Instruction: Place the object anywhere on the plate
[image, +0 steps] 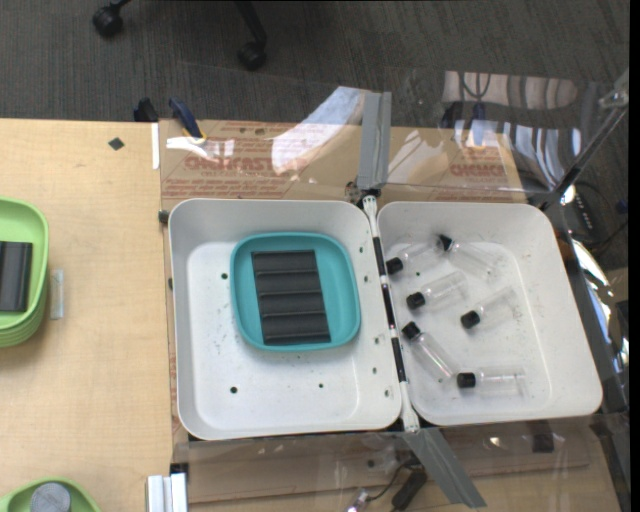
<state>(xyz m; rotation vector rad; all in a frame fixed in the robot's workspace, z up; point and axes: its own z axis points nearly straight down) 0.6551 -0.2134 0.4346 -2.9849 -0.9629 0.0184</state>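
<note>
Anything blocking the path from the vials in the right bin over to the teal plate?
Only the raised rims where the two bins meet lie between the vials and the teal plate. The plate carries a dark ribbed insert.

Left bin (200, 380): the teal plate (345, 290) sits near the centre, a dark ribbed insert (290, 293) covering its middle; open floor runs around it, widest along the near and left sides. Right bin (560, 330): six clear vials (437, 293) with black caps lie scattered over the left and middle floor; the right strip is open. A raised divider (385, 300) separates the bins.
</note>
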